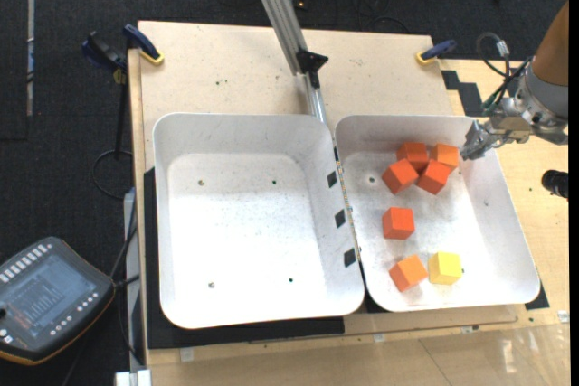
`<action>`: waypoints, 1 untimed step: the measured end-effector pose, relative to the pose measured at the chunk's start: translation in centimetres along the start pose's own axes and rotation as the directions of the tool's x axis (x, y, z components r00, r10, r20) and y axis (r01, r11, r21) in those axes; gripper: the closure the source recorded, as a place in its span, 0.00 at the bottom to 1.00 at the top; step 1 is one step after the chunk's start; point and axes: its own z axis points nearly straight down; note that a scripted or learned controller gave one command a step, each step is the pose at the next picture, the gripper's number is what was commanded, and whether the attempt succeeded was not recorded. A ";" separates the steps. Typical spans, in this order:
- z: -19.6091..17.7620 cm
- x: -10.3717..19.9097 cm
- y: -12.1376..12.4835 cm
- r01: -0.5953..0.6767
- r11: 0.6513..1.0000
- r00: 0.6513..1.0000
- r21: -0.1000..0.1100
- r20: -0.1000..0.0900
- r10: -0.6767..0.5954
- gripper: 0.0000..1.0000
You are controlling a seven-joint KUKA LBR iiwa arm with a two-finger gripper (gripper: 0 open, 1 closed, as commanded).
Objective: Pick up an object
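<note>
Scanning left to right: left bin (181, 149) on the counter (235, 68) has no blocks in it, just specks on the white floor. Right bin (502, 230) carries all the candidates. Cluster of four at its far end: red-orange block (399, 176), orange block behind it (412, 152), red block (433, 178), and an orange block at the back (445, 155), all touching or nearly so. Lone red block (398, 222) sits mid-bin, apart from the rest. Near edge: orange block (408, 272) just beside a yellow block (445, 268).

Tool (474, 146) hangs at the right-hand rim of the right bin, just beside the cluster, tip close to the rearmost orange block. Can't tell whether it's open or closed, too small and dark. Nothing visibly held.

Progress, my read: approach phase only. No block lifted, every one sits on the bin floor. Grasp and lift are left to do.
</note>
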 end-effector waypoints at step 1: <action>-0.2 0.0 0.1 0.000 1.000 1.000 0.006 -0.002 0.000 1.00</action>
